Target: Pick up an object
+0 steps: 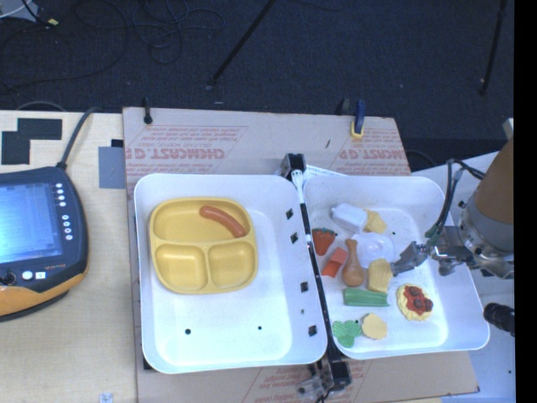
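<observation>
Nearest lies a small pizza (414, 301) in the right bin (457, 330), while just beyond it the claw (409, 259), its grip state impossible to tell, hovers beside the corn (379, 275), so it should descend squarely over one piece.

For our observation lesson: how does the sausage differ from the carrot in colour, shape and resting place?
The sausage is reddish-brown; the carrot is orange with a green top. The sausage is a long curved cylinder; the carrot is short and tapered. The sausage lies in the yellow tray in the left bin; the carrot lies on the right bin's floor. Both look like toy food.
</observation>
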{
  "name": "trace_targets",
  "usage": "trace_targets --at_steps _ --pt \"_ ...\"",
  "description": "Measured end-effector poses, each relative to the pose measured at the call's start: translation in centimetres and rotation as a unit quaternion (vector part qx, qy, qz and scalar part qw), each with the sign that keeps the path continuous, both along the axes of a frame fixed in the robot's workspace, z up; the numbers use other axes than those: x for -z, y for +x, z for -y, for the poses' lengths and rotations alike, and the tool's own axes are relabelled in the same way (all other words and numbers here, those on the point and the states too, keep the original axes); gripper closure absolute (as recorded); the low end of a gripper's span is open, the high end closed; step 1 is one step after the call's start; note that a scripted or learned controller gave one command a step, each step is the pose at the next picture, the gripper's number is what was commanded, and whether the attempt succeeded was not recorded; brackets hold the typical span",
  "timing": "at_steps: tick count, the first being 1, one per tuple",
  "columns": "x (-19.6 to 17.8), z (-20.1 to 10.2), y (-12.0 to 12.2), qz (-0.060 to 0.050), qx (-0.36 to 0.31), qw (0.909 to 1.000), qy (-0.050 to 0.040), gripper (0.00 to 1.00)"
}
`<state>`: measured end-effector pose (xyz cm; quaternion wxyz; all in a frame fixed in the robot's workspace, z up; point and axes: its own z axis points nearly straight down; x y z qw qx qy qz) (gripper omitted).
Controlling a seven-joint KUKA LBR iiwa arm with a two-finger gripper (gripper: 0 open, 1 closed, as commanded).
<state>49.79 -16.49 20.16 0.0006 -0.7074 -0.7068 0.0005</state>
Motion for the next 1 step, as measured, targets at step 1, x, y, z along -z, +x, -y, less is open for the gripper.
trace_targets --at_steps 1 --pt "1.50 -10.23 -2.37 -0.002 -0.001 1.0000 0.0012 0.00"
